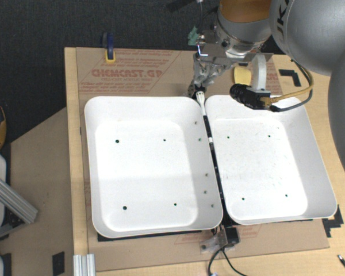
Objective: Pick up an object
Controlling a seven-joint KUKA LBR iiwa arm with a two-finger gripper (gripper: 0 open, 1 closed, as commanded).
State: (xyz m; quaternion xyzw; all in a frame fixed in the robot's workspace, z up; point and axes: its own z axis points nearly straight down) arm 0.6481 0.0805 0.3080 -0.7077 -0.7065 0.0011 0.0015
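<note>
Hanging over the upper middle of the frame, the tool (pixel 200 84) sat at the far end of the seam between the left bin (pixel 98 154) and the right bin (pixel 310 171), its tip almost on the two rims where they met. Whether it was open or closed could not be told from this slant, and nothing could be seen gripped in it. No loose object to pick up could be made out in either bin; both floors looked bare apart from small dark dots. That seemed the main risk: a grasp made here would likely close on nothing, or on a rim. Being so near the rims, a downward push might have caught an edge and tipped or shifted a bin on the tabletop (pixel 138 68). The black cable (pixel 250 95) with its yellow lead drooped over the top of the right bin, just right of the tool, and could have snagged on a rim.
</note>
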